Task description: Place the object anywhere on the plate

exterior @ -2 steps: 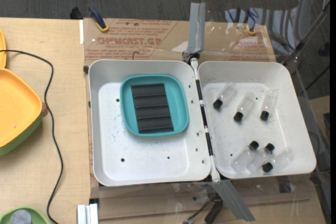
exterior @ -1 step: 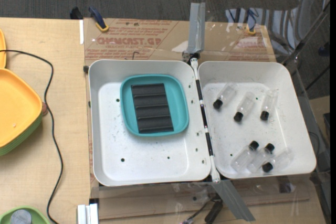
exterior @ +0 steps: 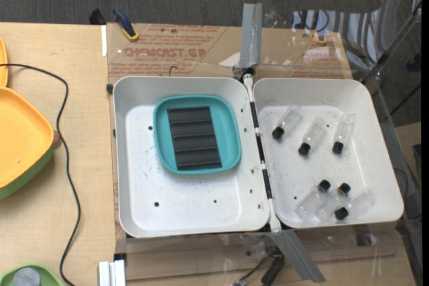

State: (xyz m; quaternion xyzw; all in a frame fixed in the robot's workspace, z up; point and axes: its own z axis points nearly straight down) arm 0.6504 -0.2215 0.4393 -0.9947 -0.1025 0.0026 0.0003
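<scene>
Teal plate (exterior: pixel 197 134); six clear black-capped vials (exterior: pixel 311 138); two white bins (exterior: pixel 134 164).

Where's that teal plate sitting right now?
The plate lies in the left bin, toward its upper middle, with a black ridged block on it.

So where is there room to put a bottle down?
On the teal plate rim around its dark ridged center, or the left bin floor below the plate. The right bin is crowded with bottles.
</scene>
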